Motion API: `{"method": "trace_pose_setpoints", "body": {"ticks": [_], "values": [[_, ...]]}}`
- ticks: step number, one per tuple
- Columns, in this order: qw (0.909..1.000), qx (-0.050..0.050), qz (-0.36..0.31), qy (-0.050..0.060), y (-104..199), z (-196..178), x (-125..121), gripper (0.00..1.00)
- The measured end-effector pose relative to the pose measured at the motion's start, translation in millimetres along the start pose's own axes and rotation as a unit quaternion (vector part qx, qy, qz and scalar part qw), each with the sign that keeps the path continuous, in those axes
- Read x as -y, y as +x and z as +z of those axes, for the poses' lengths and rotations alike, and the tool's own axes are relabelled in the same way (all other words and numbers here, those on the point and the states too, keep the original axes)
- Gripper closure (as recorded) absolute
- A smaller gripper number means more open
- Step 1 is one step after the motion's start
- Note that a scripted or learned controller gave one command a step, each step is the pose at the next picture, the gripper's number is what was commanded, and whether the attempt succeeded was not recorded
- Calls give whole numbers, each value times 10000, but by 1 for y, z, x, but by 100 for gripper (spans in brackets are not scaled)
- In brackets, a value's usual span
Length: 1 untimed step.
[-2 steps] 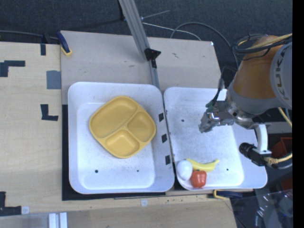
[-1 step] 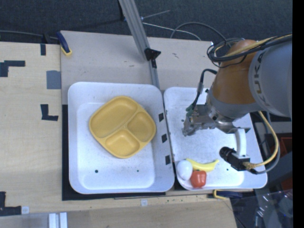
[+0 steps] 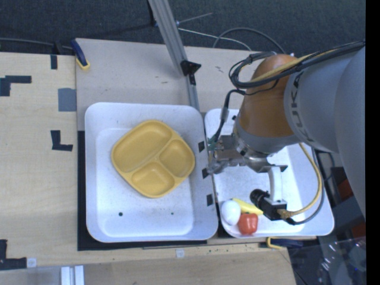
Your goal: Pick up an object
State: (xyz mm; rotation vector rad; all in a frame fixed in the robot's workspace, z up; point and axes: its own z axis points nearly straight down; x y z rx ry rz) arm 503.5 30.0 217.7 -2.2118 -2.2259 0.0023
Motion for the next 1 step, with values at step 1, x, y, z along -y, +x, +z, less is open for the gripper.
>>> {"method": "trace_pose_setpoints", "body": {"ticks": [1], "values": [[10000,2,-3,2,49,6,2,100]]}}
